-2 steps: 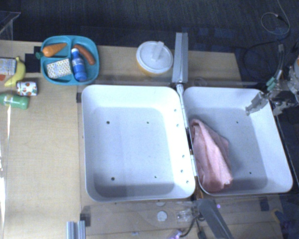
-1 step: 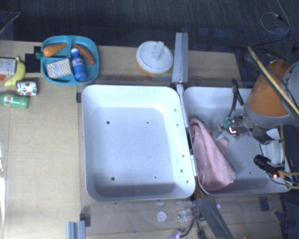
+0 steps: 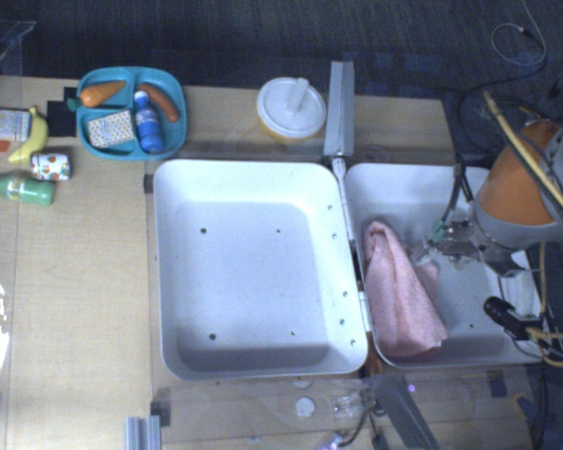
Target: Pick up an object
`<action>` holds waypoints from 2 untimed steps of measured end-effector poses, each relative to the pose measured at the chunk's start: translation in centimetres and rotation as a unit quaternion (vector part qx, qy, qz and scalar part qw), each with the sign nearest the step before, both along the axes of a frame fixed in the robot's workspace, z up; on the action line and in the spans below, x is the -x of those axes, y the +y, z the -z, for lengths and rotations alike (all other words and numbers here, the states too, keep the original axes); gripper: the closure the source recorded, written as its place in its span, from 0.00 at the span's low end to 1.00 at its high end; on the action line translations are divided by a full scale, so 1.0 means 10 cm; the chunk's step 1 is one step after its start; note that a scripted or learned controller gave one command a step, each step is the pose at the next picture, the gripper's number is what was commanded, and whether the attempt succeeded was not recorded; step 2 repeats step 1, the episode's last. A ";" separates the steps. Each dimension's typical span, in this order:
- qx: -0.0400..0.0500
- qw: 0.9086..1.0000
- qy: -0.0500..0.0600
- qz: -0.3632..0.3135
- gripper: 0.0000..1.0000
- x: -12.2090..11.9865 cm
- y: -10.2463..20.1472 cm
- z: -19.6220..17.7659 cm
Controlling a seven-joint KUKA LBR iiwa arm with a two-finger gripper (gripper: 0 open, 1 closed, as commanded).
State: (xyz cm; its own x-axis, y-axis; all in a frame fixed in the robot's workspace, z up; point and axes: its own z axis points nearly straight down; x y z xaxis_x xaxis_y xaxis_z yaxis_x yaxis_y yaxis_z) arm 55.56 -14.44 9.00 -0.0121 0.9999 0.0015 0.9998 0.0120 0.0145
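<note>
The pink cloth point(image 3: 402, 293) is the one thing within reach of the arm that could be picked up, and it lies crumpled along the left side of the right bin point(image 3: 403, 187), its near end bunched against the bin's near wall and its far end reaching toward the middle. It rests on the bin floor, so the pick looks not yet done. Just to its right the gripper point(image 3: 438, 248) sits low in the same bin, close beside the cloth's upper part; whether it touches the fabric, or is open or closed, I cannot tell, as its tip is small and muddled with cables. Nothing shows lifted. What is left, by my judgement, is the whole of the grasp and the raise. The left bin point(image 3: 249, 265) stands alongside. Farther off on the counter point(image 3: 75, 279) are a white lidded cup point(image 3: 291, 108), a blue tray of toy food point(image 3: 131, 112) and, at far left, a banana point(image 3: 30, 137), a small can point(image 3: 51, 166) and a green bottle point(image 3: 19, 189).
</note>
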 end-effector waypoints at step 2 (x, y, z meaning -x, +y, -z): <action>0.003 0.999 -0.001 -0.049 0.00 -0.11 0.32 -0.01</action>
